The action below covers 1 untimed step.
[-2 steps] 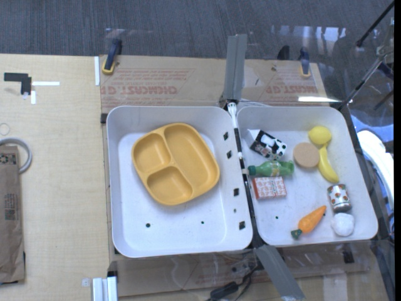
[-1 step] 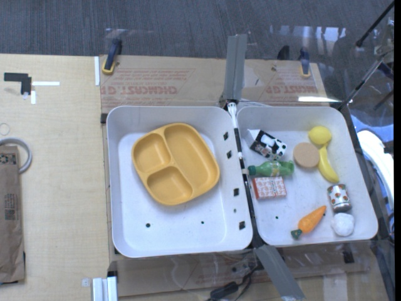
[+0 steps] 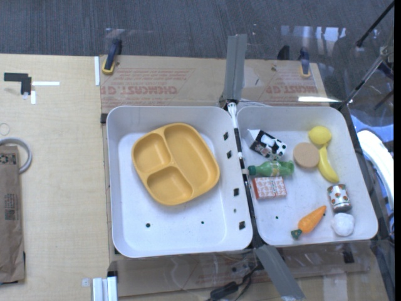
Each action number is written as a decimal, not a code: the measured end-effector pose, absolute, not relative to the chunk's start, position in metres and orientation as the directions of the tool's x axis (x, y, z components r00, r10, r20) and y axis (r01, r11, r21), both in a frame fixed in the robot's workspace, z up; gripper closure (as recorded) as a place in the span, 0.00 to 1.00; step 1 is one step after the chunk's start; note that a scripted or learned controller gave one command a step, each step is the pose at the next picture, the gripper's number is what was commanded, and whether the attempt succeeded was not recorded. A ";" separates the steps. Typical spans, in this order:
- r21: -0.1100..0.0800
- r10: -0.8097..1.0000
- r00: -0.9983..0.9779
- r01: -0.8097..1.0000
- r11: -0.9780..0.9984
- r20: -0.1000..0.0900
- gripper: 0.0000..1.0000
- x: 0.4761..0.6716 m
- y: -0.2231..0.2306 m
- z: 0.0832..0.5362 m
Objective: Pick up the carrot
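The carrot [image 3: 310, 222] lies flat in the right bin [image 3: 276, 229], near the front edge, with its green end pointing to the front left. A white ball [image 3: 343, 224] sits just to its right and a small can [image 3: 338, 197] is near it, a bit farther back. The left bin [image 3: 125, 227] has a yellow plate [image 3: 175, 163] with 3 parts.
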State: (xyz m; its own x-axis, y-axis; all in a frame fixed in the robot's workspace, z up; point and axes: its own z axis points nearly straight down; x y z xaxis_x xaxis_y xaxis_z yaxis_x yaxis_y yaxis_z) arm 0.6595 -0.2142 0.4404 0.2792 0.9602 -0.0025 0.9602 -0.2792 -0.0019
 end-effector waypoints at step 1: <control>-0.003 1.000 0.027 1.000 -0.027 -0.001 1.00 0.660 -0.215 0.440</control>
